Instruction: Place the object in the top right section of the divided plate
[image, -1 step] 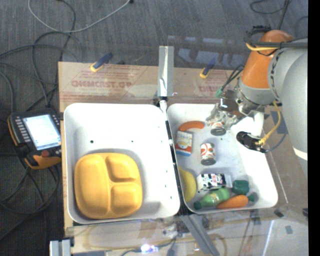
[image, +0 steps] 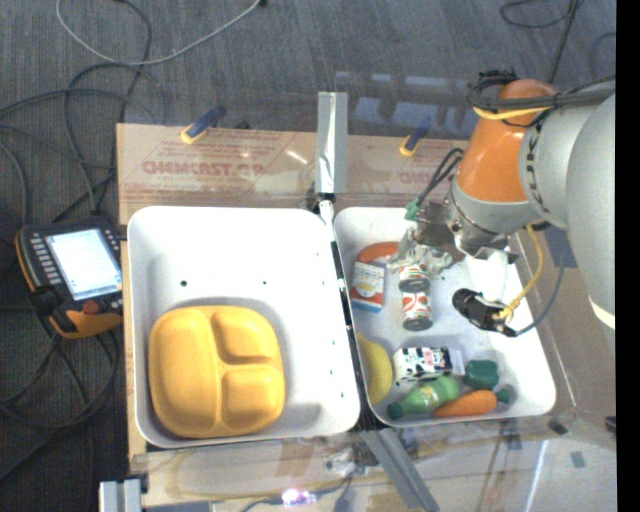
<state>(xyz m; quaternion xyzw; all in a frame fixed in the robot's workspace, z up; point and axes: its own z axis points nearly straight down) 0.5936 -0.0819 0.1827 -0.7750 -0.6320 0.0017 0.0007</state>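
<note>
While the grey arm with the orange band (image: 505, 130) is reached in from the right, its hand (image: 428, 250) is seen over the upper middle of the right shallow white bin (image: 525, 345). Whether the hand is spread, pressed together or pinching anything cannot be told from this angle. Just below it, a small cylindrical can with a red and white label (image: 416, 302) is seen tilted in that bin; contact between the 2 cannot be made out. Just left of the can, a round tub with an orange lid and a blue and white label (image: 369, 278) is placed.

Along the near edge of the same bin, 5 more things are gathered: a yellow banana-shaped piece (image: 377, 368) at the left wall, a small black and white carton (image: 422, 362), a green plastic bottle (image: 432, 395), an orange carrot-shaped piece (image: 466, 404) and a dark green piece (image: 482, 373).

The yellow divided plate with 3 sections (image: 215, 372) is laid in the near left part of the left shallow white bin (image: 220, 250), well apart from the hand. Nothing is held in its top right section (image: 250, 335).
</note>
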